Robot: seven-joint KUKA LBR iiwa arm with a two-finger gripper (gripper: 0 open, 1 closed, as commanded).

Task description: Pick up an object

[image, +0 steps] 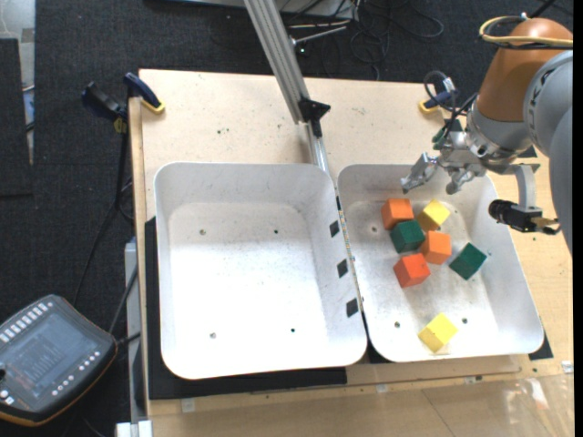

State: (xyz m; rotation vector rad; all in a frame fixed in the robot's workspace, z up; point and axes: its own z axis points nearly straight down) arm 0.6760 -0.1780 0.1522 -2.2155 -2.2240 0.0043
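Several small blocks lie in the right bin (510, 321): an orange block (397, 212), a yellow block (435, 214), a dark green block (407, 236), a second orange block (438, 247), a red-orange block (412, 269), a green block (468, 261) and a yellow block (437, 332) near the front. My gripper (436, 177) hangs over the bin's back edge, just behind the orange and yellow blocks. Its fingers are spread apart and nothing is between them.
The left bin (173, 244) stands beside the right one. A slanted metal pole (278, 48) crosses the back of the bench. Clamps sit at the bench's back corners (137, 94). A teach pendant (50, 358) lies at the lower left.
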